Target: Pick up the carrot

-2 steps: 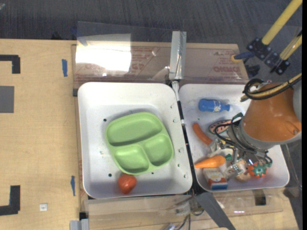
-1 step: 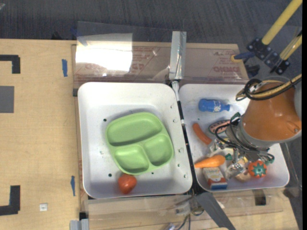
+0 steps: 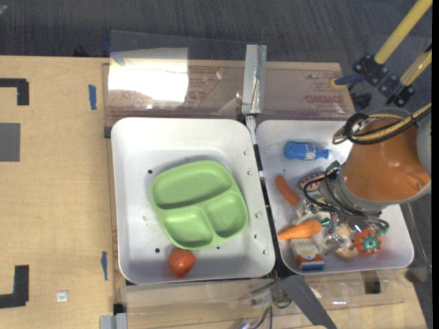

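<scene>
Camera view. Reaches in from the right over the right bin (image 3: 401,252), arm (image 3: 384,166) pointing steeply down, orange band wide and close to the lens, cables looped around the wrist. Gripper (image 3: 328,226) low among the clutter near the bin's front, just right of the carrot (image 3: 300,231). Cannot tell how far open, nor whether anything is held: wrist and cables cover that part.

Right bin: carrot lying almost level near the front left, pointed end toward the divider between the bins, thick end right up against the gripper's hardware. Behind it a slim red-orange piece (image 3: 287,190), tilted. Toward the back a blue bottle (image 3: 305,151) lying on its side. Below the carrot a small box (image 3: 309,254) with a blue edge. At the front right a round orange and teal toy (image 3: 368,242), partly under the arm.

Left bin (image 3: 130,184): green divided plate (image 3: 199,203) with three sections, set at an angle in the middle. Red tomato (image 3: 181,262) just beside the plate's front edge.
</scene>
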Controlling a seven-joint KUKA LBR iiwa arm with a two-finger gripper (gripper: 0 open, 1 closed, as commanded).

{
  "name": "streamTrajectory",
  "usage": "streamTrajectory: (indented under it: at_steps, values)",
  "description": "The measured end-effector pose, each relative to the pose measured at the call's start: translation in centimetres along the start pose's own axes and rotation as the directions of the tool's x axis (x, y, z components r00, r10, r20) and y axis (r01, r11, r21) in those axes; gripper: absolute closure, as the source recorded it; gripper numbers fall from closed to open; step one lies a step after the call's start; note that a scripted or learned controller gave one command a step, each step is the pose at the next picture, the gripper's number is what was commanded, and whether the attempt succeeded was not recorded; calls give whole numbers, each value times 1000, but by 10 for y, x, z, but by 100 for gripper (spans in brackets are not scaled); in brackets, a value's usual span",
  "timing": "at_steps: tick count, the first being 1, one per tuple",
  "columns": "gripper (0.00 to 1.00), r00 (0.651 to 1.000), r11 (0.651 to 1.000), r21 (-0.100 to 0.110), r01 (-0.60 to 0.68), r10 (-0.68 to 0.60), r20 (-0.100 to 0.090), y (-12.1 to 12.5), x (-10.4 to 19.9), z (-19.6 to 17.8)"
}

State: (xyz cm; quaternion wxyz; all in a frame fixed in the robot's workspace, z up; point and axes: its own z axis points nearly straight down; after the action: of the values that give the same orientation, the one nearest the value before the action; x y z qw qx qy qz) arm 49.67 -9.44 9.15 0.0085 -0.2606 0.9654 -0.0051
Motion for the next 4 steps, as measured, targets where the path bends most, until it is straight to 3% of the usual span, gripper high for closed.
streamTrajectory:
  at_steps: [1, 2, 3, 4]
  values:
    - [0, 985, 985, -7, -174, 175, 1, -6, 7, 0]
    - [0, 993, 993, -2, -120, 120, 0, -5, 5, 0]
    - [0, 963, 963, -4, -269, 269, -6, 0, 5, 0]
    - [0, 997, 997, -7, -82, 82, 4, -19, 15, 1]
